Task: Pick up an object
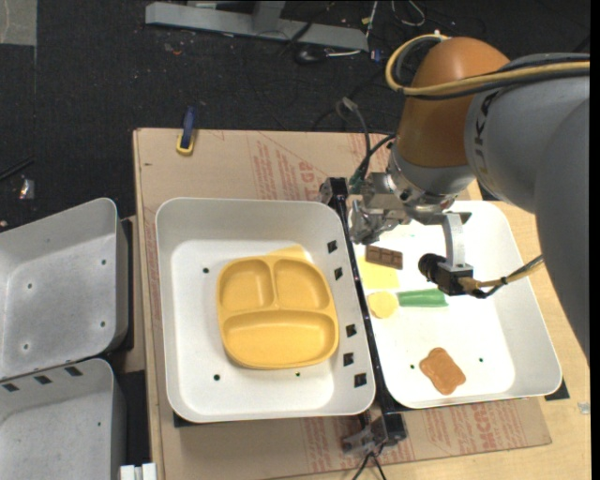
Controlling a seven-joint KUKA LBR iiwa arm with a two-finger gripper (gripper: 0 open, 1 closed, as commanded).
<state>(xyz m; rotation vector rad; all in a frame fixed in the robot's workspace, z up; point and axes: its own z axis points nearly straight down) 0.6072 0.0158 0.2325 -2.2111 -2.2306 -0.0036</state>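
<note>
A small brown block (pixel 382 256) lies in the right bin (pixel 525 281) near its far-left corner, long axis running left to right. The gripper (pixel 375 217) hangs just above it; whether its jaws are open I cannot tell. A green bar (pixel 421 298) lies nearby, also left-right.

Robotics lab: cardboard-topped bench (pixel 234 155), white bins (pixel 178 281), loose cables (pixel 412 14).
</note>
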